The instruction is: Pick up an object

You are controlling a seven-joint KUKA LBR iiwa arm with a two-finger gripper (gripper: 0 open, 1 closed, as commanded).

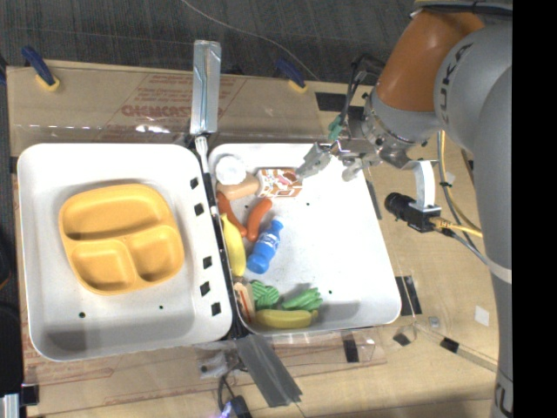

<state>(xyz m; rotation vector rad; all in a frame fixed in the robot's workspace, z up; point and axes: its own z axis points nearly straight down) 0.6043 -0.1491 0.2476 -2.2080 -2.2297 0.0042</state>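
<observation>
Toward the upper right of the frame, the grey arm [461, 68] is reaching in over the right bin [348, 251], its hand [312, 161] hanging above that bin's upper edge. Whether the hand is spread or pressed together cannot be told from this view; nothing is visibly pinched in it.

Just left of and slightly below the hand, a small orange-and-white packet [278, 182] is lying near the bin's upper left corner, close to a white round lid [231, 171]. It seems the likeliest target, being the nearest thing. Its long axis is running roughly left to right across the frame, so the hand would probably need to shift a little leftward and descend.

Further down the bin's left side, an orange sausage [257, 218], a blue bottle [265, 246], a yellow banana [233, 246], green pieces [300, 300] and a second yellow banana [283, 319] are crowding together. At frame left, the left bin [43, 320] is holding a yellow divided tray [122, 235].
</observation>
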